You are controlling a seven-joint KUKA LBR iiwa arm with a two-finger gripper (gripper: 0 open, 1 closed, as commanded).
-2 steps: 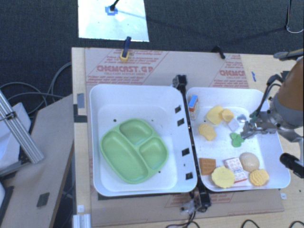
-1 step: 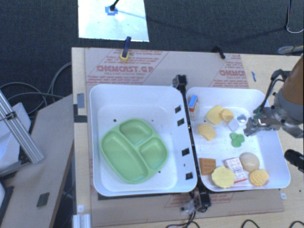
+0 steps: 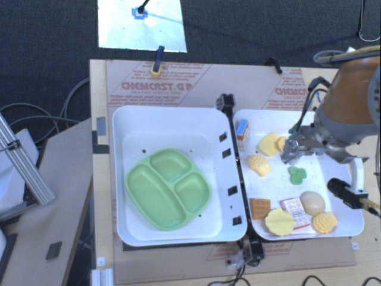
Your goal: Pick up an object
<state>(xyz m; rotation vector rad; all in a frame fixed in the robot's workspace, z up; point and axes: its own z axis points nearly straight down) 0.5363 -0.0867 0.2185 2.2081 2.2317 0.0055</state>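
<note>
While the arm (image 3: 351, 100) reaches in from the right, the gripper (image 3: 290, 152) hangs low over the upper part of the right bin (image 3: 357, 222). Whether the claw is spread or pressed together I cannot tell; its tips blur into the bin floor.

Nearest pieces: a yellow piece (image 3: 271, 143) just left of the tips, a ridged yellow piece (image 3: 258, 164) lower left, and a green piece (image 3: 296, 173) just below. Further down lie a cracker (image 3: 260, 208), a yellow disc (image 3: 279, 222), a red-and-white packet (image 3: 294, 211), an egg (image 3: 312, 202) and a ridged chip (image 3: 324, 222). A small carton (image 3: 241, 128) stands by the divider. The left bin (image 3: 137, 121) bears a green tray (image 3: 168, 187).

Nothing is visibly pinched, so I judge the pick not yet made. To do it well, I would choose 1 target, likely the green piece or the yellow piece, since both lie close by. Centre the tips over it, straddle its narrow side, descend to the floor, then close before lifting. The 2 yellow pieces lie near each other, so a stray finger could nudge a neighbour. Lift straight up, slowly.
</note>
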